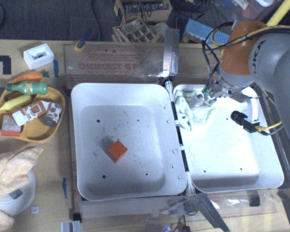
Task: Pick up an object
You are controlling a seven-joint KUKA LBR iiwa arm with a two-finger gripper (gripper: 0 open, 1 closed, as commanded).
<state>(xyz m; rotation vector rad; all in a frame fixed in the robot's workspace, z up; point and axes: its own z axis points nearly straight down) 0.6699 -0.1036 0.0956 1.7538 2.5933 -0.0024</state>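
An orange block (pixel 117 151) lies in the left bin (pixel 87 100), left of its middle and towards the front. A crumpled pale cloth (pixel 192 111) sits in the far left corner of the right bin (pixel 266 175). My gripper (pixel 209 94) is down at the back of the right bin, right at the cloth's upper edge. The arm with its orange band (pixel 242 47) comes in from the upper right and covers the back of that bin.
A yellow bowl (pixel 41 131) of toy food stands left of the bins, with a beige cloth (pixel 12 178) below it. A small white box (pixel 38 55) lies at the far left. A black cable connector (pixel 244 119) hangs over the right bin.
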